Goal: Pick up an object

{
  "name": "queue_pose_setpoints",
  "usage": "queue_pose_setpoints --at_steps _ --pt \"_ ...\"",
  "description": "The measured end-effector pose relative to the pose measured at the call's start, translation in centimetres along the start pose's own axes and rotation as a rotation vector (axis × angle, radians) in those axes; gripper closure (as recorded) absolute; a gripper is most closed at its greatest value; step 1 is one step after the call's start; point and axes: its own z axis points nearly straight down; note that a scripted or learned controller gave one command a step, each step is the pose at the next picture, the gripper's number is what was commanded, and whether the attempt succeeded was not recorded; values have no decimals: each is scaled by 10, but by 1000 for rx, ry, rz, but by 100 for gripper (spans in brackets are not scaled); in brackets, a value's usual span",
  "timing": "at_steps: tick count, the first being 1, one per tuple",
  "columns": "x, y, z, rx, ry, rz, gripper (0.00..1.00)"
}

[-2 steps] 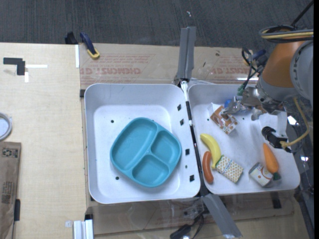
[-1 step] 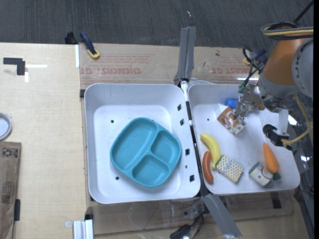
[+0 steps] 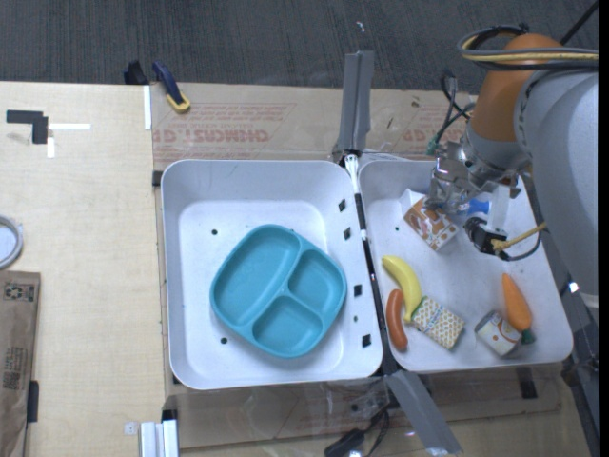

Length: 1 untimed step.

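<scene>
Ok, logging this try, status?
End effector low in right bin, over box. Nothing seen held. Banana, carrot lie apart.

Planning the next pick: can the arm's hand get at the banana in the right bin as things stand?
Probably yes. The banana lies uncovered on the right bin's floor, with only a red sausage-like toy beside it, and the hand is over that same bin.
</scene>
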Motion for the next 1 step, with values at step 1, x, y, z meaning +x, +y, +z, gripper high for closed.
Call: queue_pose_setpoints --at_steps 1 --pt "20 -5 -147 -9 11 19 100"
